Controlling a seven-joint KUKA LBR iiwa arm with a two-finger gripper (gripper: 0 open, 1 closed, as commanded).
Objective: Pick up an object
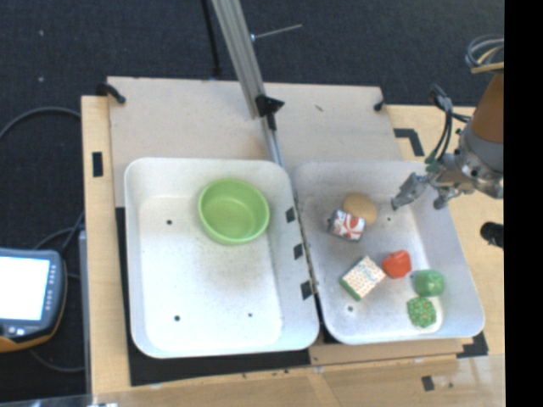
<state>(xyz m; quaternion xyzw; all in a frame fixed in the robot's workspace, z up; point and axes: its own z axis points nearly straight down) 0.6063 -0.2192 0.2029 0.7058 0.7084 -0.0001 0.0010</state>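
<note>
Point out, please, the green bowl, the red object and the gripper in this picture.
green bowl (233,211): camera view, on the inner floor of the bowl.
red object (396,264): camera view, on its top face.
gripper (417,191): camera view, midway between its fingertips.

Fixed overhead, looking down at a slant on two shallow white plastic bins (151,227), far enough to catch the whole bench.

bowl (234,211) in left bin (153,312), six small objs in right bin (458,253)
</note>
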